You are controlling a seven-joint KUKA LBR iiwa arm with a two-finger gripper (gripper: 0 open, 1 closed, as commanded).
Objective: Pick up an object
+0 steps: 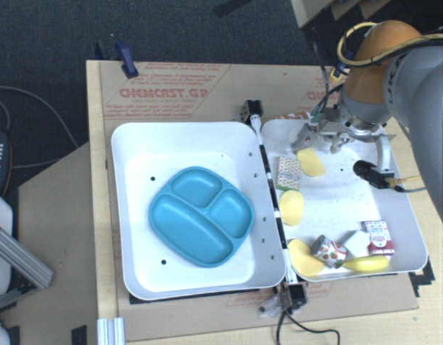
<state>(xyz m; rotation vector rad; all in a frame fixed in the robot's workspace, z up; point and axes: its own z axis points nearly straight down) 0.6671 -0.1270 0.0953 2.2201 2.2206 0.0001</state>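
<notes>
You see the left bin (128, 192) holding a blue tray (199, 215), the right bin (408, 225) yellow pieces (291, 207) and cartons (378, 237), gripper (323, 136) at upper right, state untellable

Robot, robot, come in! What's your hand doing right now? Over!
Hand low at the right bin's far end, grip unclear. Nearest: yellow piece, just beside it, not held. Patterned packet lies close by. Blue tray alone in left bin.

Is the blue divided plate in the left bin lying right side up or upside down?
Right side up: the blue divided plastic plate shows its three hollow compartments and raised dividers facing the camera, lying flat on the left white bin's floor.
</notes>
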